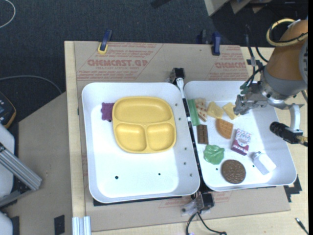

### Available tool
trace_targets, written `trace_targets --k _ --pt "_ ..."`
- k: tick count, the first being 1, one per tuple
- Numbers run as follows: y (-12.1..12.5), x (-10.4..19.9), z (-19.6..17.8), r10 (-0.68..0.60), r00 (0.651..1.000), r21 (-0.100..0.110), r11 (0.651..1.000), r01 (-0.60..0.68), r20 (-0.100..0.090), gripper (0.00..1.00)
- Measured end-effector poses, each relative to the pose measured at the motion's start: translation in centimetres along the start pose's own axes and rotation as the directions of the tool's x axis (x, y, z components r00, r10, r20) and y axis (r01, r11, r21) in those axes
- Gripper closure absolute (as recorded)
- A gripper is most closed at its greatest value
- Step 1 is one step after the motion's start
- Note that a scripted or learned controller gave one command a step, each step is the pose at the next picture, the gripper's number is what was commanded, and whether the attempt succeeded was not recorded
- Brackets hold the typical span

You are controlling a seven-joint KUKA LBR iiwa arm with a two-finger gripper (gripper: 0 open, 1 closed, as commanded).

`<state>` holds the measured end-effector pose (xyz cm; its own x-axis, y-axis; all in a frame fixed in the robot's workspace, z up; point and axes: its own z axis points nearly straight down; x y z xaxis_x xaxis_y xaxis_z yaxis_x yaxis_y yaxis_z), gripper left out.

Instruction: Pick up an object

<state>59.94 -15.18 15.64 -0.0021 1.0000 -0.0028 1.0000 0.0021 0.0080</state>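
One yellow tray (144, 123); roughly nine small items beside the claw (239, 106), grip unclear.

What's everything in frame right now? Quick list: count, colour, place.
bins: 2, white, side by side on the bench
divided plate: 1, yellow, left bin
purple item: 1, left bin, at the plate's left edge
green strip: 1, right bin, left side
brown bar: 1, below the strip
yellow pieces: 2, right bin top
cracker: 1, orange, centre
packet: 1, purple-white
green lump: 1
brown disc: 1, front
white piece: 1, right
gripper: 1, grey, over the yellow pieces
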Motion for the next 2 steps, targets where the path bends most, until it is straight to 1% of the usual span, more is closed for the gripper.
trace_targets --k 1,2 --pt "0.1 -0.3 -4.4 0.001 1.0 0.0 1.0 -0.001 0.0 1.0" --pt "0.3 -0.3 -7.1 0.001 1.0 0.001 1.0 -0.001 0.0 1.0"
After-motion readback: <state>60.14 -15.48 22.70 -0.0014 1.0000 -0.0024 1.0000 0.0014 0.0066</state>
